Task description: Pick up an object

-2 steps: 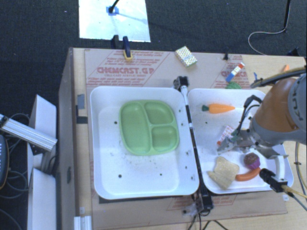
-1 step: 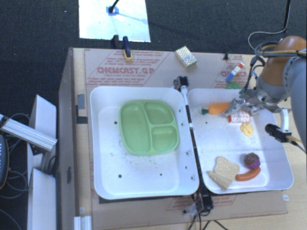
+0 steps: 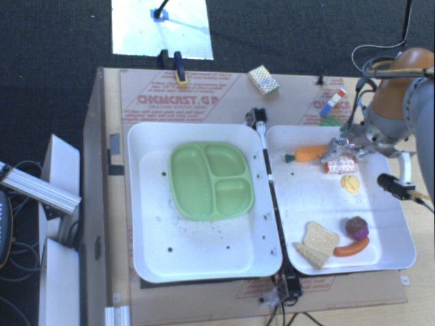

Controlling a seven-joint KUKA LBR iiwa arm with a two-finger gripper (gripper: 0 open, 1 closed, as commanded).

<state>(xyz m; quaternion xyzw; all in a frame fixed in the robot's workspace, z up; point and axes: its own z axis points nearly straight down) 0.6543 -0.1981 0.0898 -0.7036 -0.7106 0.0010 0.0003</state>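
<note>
Hand (image 3: 342,148) sits low at the far edge of the right white bin (image 3: 401,240), over a small white-and-red packet (image 3: 339,165) beside the orange toy carrot (image 3: 307,154). Can't tell if it's apart or clamped. Likely target: packet, isolated enough for a top grasp. Green divided plate (image 3: 211,180) fills the left bin.

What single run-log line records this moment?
arm: reaching in over right bin | gripper: low beside toy carrot, above red-and-white packet | grasp: none seen | green tray: left bin
</note>
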